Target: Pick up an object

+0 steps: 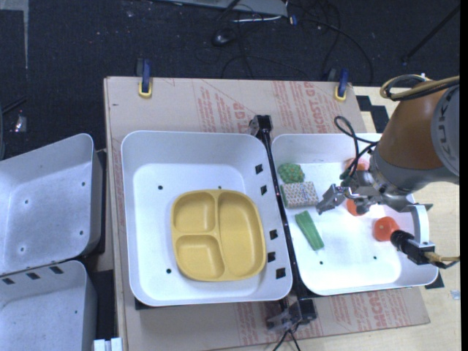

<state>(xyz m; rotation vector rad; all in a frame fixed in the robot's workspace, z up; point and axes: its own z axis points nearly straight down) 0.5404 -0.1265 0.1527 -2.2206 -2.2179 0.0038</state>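
I am hanging my gripper (330,198) over the middle of the right bin (351,280), and I cannot tell how it is set. Just off its tip, toward the bin's left wall, a speckled block (300,193), a green knobbly piece (291,172) and a green strip (309,230) are lying. The yellow divided plate (218,235) is sitting in the left bin (142,218).

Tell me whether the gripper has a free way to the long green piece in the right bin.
Probably yes. The gripper hovers just above and right of the long green piece, which lies flat on bare bin floor, apart from the patterned block. Nothing stands between them.
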